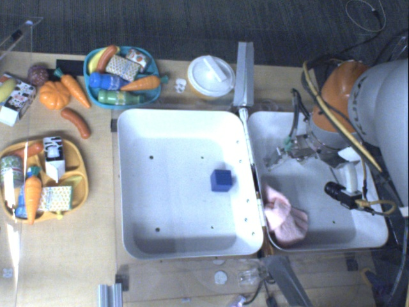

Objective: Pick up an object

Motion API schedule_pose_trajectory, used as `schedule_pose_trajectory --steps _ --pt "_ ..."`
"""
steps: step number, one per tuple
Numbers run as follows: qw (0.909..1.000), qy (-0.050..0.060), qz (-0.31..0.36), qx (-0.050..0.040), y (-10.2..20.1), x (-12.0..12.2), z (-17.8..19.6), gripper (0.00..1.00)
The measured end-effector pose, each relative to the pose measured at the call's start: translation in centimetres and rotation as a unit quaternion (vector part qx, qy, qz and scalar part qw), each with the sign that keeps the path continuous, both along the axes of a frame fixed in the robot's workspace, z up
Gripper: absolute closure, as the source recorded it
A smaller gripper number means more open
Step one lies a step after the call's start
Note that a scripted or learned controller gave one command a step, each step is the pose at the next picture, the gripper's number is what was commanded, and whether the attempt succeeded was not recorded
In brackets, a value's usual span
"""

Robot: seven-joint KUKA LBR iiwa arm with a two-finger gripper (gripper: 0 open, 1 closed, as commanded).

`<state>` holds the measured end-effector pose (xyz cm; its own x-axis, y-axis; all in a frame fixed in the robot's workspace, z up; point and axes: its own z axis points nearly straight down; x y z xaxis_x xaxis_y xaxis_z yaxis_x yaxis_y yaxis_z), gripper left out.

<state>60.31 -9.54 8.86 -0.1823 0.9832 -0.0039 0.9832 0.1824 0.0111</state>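
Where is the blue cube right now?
The blue cube lies in the left bin, toward its right wall, across the divider from the pink cloth.

The arm [377, 101] hides the right bin's [319, 235] far corner, and its bulk runs off the right edge.

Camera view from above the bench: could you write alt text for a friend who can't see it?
A grey robot arm reaches from the right over the right white bin, its tool above the bin floor, with a pink cloth lying at the bin's near left corner. The left white bin holds a small blue cube; toy food sits on the bench beyond.
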Motion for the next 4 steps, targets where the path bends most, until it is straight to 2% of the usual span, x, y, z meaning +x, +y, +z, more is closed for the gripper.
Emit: schedule_pose_trajectory --steps 1,2,3,4 --pt "0.9996 0.001 -0.029 0.0002 0.6 1.1 0.0 0.0" --pt "0.9998 0.0 0.018 -0.0014 -5.0 -5.2 0.1 0.0" --pt "0.9997 0.0 -0.024 0.001 -1.1 0.6 0.0 0.0" --pt "0.9968 0.003 0.08 -0.0008 -6.3 3.0 6.1 0.0"
